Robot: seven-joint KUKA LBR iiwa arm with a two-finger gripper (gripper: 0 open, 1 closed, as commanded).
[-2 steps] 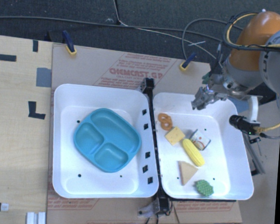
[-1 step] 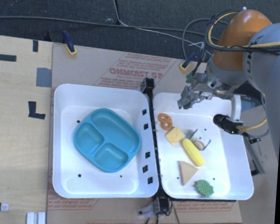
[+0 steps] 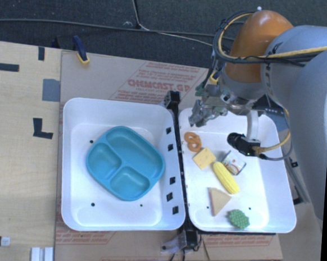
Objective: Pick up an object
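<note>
Arm: the grey arm (image 3: 303, 70) with its orange band reaches in from the right, over the far edge of the right bin (image 3: 269, 220).
Gripper: the gripper (image 3: 201, 117) hangs above the right bin's far left corner, just beyond the pretzel; whether it is spread or pressed together cannot be told, and nothing shows in its grasp.
Pretzel: a small orange pretzel (image 3: 192, 141) lies near the bin's left wall, towards the far edge.
Cheese block: a yellow cheese block (image 3: 204, 158) lies just beside the pretzel, nearer the middle.
Corn: a yellow corn cob (image 3: 225, 177) lies in the middle of the bin, beside a small white and red item (image 3: 236, 165).
Wedge: a tan wedge (image 3: 219, 201) lies towards the near edge.
Green piece: a knobbly green piece (image 3: 238, 218) lies by the near edge.
Left bin: the left bin (image 3: 70, 204) holds a blue divided plate (image 3: 125, 162) at its middle.
</note>
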